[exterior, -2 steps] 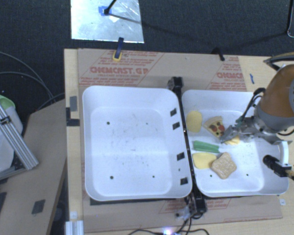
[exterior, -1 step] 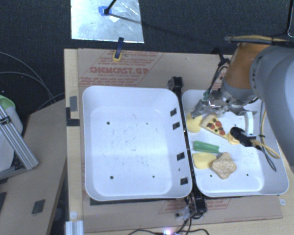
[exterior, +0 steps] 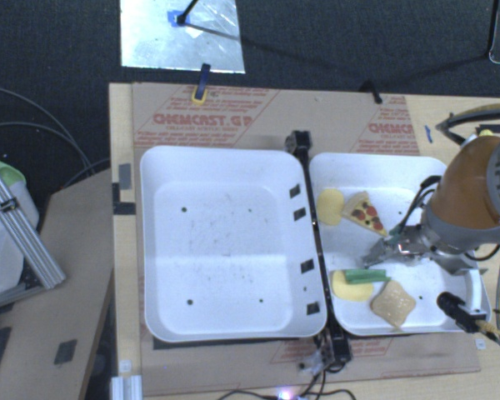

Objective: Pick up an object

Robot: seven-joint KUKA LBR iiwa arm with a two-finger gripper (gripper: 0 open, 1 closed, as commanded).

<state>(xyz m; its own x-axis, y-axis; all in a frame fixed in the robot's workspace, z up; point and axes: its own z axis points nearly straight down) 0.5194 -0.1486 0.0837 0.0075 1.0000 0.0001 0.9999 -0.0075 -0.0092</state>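
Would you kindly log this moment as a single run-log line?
two-finger gripper: low in right white bin, nothing visibly held | beside: green stick on yellow piece | also: pizza-slice toy, beige block

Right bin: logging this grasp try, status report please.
Gripper low over right bin, nothing seen held. Green piece on a yellow piece just below it. Pizza slice, tan block close by, crowding the pick.
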